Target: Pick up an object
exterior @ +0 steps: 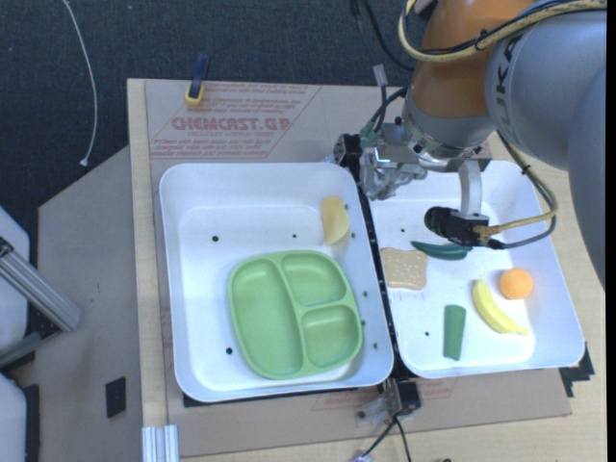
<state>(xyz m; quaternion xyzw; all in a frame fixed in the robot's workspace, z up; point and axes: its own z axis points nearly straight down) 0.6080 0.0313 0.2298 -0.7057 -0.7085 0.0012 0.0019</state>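
- Camera view: the gripper (390, 174) hangs over the right bin's (549, 354) top-left corner; its jaw state cannot be told.
- The orange (516, 284), banana (497, 308), green stick (453, 331) and cracker (404, 269) lie in that bin.
- The left bin (183, 258) holds a green tray (292, 312).

You have two bins side by side on the worktop (144, 258). In the left bin (192, 200), a divided plate (294, 313) sits toward the near right, and a wedge-shaped piece (334, 220) lies behind it against the right wall. In the right bin (549, 248), a cracker (404, 269) lies by the left wall, a stick (453, 331) in front of it, a banana (498, 309) to the right, and a ball (516, 284) just behind the banana. A pod-shaped item (443, 249) lies behind the cracker.
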